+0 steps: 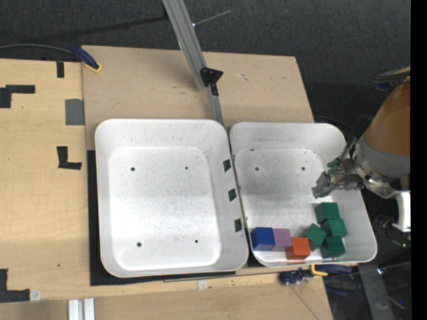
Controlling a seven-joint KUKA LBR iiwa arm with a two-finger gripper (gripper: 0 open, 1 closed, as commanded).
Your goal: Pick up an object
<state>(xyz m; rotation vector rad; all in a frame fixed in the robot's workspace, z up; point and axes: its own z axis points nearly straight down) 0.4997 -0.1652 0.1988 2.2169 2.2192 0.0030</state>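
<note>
Tool [325, 184] low over right bin [280, 135] near its right wall, finger state cannot be told, nothing seen held, green blocks [329, 227], orange block [299, 247], purple block [282, 237], blue block [263, 238] clustered at near edge

Both white bins [167, 129] look like matt plastic with grey scuffing across their floors. The bench [267, 85] is bare, dull wood-look board. The slanted rail [183, 25] is shiny metal. The blue cube [263, 237] and green blocks [330, 227] seem smooth, maybe foam or plastic, hard to tell.
</note>
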